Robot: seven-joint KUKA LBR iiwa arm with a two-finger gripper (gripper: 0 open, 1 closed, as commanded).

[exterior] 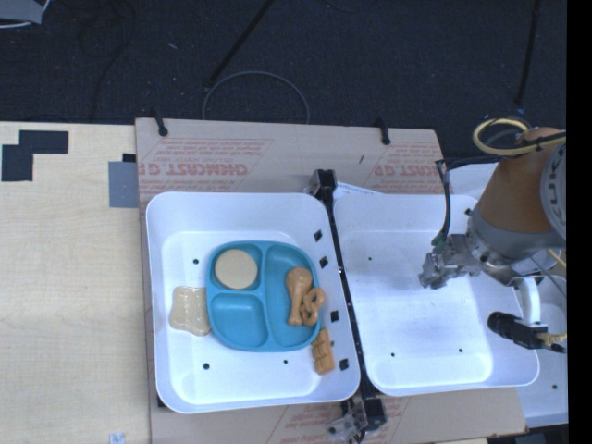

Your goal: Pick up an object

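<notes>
The two bins are white: the left bin (176, 248) and the right bin (407, 340), each with small black dots on its floor. A black strip (338, 276) runs between them. In the left bin the sectioned tray (245, 326) is bright blue. On it the round piece (235, 268) is pale tan, and the twisted piece (303, 296) is golden brown. The flat piece (191, 310) left of the tray is cream, and the small piece (322, 351) at lower right of the tray is orange-brown. The cardboard (277, 160) is light brown with red printed letters. The bench (65, 285) is pale wood colour with dark grey squares at upper left. The arm (518, 197) is orange above and grey below, and the tool (442, 268) is grey metal.
</notes>
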